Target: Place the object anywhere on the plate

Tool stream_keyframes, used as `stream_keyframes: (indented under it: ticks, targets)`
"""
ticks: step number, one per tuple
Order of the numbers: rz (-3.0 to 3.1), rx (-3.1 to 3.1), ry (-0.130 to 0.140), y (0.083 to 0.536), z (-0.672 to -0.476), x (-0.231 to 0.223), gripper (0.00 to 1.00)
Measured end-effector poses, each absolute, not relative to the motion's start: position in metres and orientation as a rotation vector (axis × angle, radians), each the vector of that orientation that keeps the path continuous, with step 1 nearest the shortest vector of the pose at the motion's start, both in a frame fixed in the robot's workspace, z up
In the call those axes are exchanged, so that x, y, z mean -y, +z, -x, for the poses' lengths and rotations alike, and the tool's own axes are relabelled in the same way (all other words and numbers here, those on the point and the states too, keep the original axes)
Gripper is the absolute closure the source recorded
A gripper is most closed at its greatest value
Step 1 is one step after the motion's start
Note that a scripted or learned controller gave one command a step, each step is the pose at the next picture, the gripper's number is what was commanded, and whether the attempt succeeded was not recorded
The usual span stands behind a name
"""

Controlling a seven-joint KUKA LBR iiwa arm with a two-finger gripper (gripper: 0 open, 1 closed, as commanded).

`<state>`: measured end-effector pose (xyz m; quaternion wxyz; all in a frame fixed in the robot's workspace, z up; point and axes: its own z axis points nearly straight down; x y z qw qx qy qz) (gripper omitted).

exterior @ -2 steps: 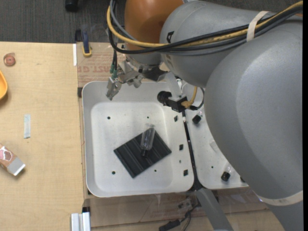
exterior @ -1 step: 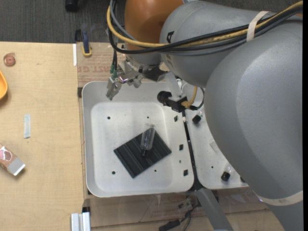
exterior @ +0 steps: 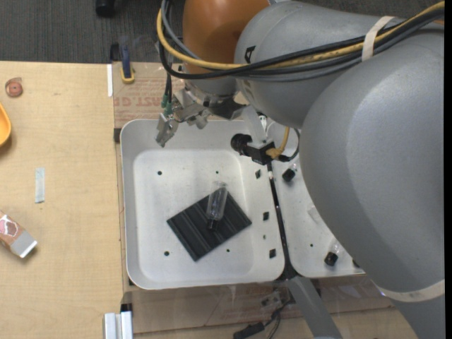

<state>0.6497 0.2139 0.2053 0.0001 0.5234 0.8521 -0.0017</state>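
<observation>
A square black ribbed plate (exterior: 201,232) lies turned like a diamond on the floor of the left bin (exterior: 145,189). A small clear, greyish cylinder-shaped object (exterior: 216,205) rests on the plate's upper right part, its dark end pointing toward the plate's middle. My gripper (exterior: 181,124) hangs over the bin's far edge, up and left of the plate and well apart from the object. Its fingers (exterior: 164,131) are open with nothing between them.
The right bin (exterior: 311,217) holds a few small dark bits and is mostly covered by the arm. The wooden bench to the left carries a small wrapped item (exterior: 15,236), a pale strip (exterior: 39,185) and an orange thing at the edge (exterior: 3,127).
</observation>
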Motion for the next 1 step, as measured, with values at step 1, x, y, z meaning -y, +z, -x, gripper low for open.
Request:
stream_keyframes:
  ticks: [1]
  targets:
    - [-0.713, -3.059, -0.001, 0.1423, -0.6594, -0.2041, 0.00]
